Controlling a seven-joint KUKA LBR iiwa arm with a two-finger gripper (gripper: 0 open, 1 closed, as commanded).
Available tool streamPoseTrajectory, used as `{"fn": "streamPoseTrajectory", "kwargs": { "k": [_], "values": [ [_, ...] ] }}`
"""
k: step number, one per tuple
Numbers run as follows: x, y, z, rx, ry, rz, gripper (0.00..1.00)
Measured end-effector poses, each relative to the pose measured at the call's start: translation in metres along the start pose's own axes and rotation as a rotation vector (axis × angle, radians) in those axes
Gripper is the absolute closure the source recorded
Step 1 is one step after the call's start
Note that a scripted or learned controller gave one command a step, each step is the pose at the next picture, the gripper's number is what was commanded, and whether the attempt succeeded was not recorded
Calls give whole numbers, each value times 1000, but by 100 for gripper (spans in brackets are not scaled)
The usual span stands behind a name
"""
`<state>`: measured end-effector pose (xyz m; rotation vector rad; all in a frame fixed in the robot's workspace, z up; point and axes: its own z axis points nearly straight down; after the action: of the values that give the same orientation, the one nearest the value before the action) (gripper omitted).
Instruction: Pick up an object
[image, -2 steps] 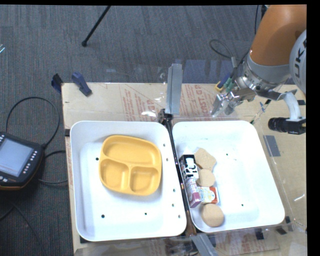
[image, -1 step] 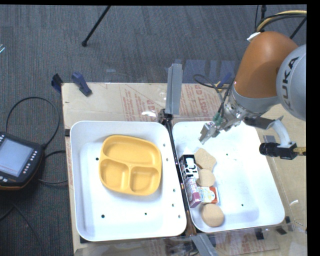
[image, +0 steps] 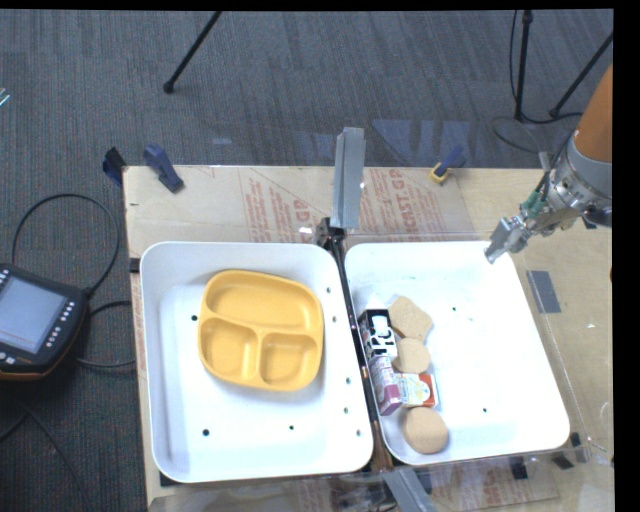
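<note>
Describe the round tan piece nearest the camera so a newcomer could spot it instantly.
Find the right-hand white bin. Along its left wall lies a cluster of small items; the round tan piece sits at the cluster's near end, below the orange-edged packet. It is a smooth disc, while the other tan pieces have angular edges.

A robotics lab. A wooden counter (image: 420, 195) stands on grey carpet (image: 300, 80), with blue clamps (image: 163, 167) along its edge. Tripod legs (image: 192, 50) cross the floor behind, and a handheld control pendant (image: 35, 320) with cables (image: 60, 215) lies at the left.
</note>
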<state>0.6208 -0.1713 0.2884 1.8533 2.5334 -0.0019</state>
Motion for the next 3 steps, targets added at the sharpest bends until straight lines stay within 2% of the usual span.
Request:
{"fn": "streamPoseTrajectory", "kwargs": {
  "k": [1,2,3],
  "values": [
    [37,36,45,5,7,-35,100],
    [9,29,11,0,2,88,100],
    [40,36,77,8,6,78,100]
  ]
}}
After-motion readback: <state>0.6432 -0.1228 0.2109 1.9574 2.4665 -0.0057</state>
